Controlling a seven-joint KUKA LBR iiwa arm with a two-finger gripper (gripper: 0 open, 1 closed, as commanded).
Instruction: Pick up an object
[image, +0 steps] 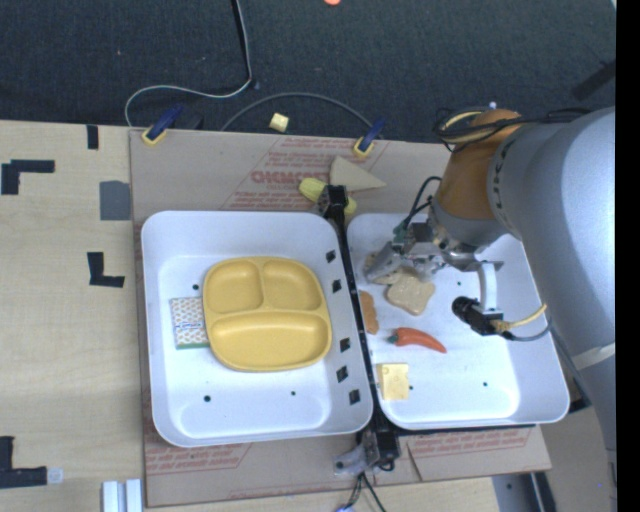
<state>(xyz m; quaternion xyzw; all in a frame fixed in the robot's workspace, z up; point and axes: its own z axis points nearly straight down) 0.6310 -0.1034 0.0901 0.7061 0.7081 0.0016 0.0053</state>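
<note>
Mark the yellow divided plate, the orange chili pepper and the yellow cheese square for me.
yellow divided plate (267, 312): camera view, on the ridge between its compartments.
orange chili pepper (421, 341): camera view, mid-body, right bin.
yellow cheese square (394, 382): camera view, centre of its flat face, right bin.

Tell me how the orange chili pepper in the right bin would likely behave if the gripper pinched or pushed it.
The chili pepper looks small and glossy, so probably light and slippery. Its tapered, curved shape suggests it would pivot or slide rather than roll straight. It lies apart from the toast piece, so a push shouldn't jam.
</note>
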